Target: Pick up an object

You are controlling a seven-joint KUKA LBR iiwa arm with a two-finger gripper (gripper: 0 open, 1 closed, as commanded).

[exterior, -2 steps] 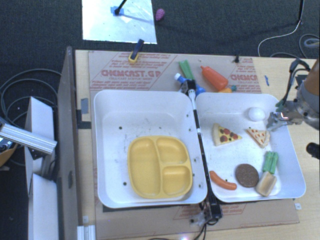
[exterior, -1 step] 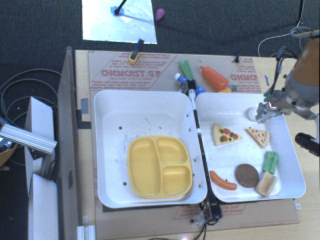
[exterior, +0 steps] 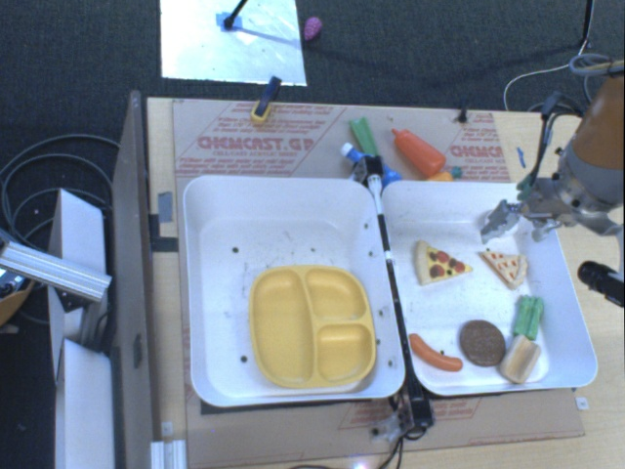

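Camera view: arm reaching in from right, gripper (exterior: 505,219) spread, holding nothing, above right bin (exterior: 459,203), near small pizza slice (exterior: 504,266).

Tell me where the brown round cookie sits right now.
The brown cookie lies in the right bin, near its front edge, between the red sausage on its left and the bread roll on its right.

The grey KUKA arm with its orange band (exterior: 598,125) enters from the three o'clock edge of the camera view, its wrist sloping down toward nine o'clock. The grey two-finger metal gripper (exterior: 515,221) hangs at the end of the wrist, at about two o'clock from the view's centre. Its fingers (exterior: 496,220) are spread apart, with nothing between them.
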